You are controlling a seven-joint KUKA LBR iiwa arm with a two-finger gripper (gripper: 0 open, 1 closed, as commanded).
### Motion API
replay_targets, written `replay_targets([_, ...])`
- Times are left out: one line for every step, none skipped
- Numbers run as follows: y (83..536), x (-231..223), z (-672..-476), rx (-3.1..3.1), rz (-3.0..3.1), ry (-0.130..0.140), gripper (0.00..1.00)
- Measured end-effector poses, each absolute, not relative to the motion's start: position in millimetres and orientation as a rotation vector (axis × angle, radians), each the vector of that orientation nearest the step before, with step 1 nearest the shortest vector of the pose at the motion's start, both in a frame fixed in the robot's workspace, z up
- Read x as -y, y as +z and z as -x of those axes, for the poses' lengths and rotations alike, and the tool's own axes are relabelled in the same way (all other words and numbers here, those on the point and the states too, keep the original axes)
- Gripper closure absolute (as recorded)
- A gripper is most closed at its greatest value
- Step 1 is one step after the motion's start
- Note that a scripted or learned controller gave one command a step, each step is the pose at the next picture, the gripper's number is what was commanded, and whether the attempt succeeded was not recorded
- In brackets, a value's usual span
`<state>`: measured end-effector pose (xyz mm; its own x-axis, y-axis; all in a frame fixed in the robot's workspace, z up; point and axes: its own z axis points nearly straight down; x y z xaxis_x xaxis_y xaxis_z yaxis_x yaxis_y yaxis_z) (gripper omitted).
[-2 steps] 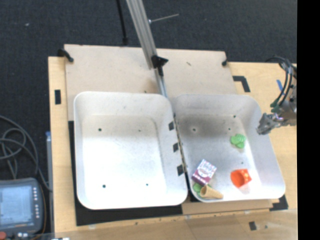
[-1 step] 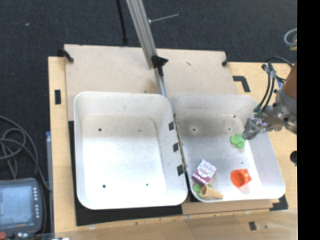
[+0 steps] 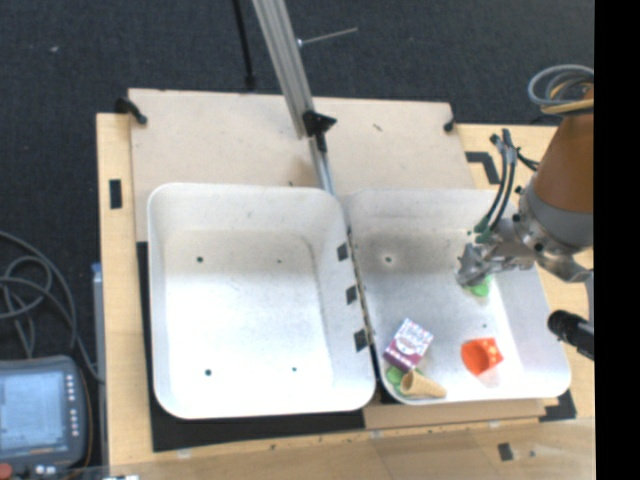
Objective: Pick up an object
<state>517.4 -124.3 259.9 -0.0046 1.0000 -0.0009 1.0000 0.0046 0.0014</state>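
Low over the right bin [image 3: 520, 383], the gripper [image 3: 478, 268] is seen, near that bin's far right side. It is carried by the arm [image 3: 568, 168], which is brought in from the right. Whether the gripper is spread or pressed together cannot be told, because it is small and dark from up here.

A small green thing [image 3: 481, 288] is seen right at the tip of the gripper, touching it or just under it. Whether it is pinched cannot be told.

More things are found in the same bin, all nearer the front of the bench than the gripper. An orange toy [image 3: 481, 355] is placed almost straight in front of the gripper, a little way off. A purple box [image 3: 409, 343] is tilted, and it is found in front of the gripper and off toward the left bin [image 3: 250, 198]. A tan cone [image 3: 424, 385] is laid just past the box, at the front wall, well apart from the gripper. A green lump [image 3: 397, 376] is tucked beside the cone, touching it.

A metal pole [image 3: 288, 63] is seen far behind the gripper, slanting over the back of the bench [image 3: 290, 123].
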Motion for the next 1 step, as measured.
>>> replay_targets([259.9,67.8,-522.6,-2.230,-2.213,0.003,1.00])
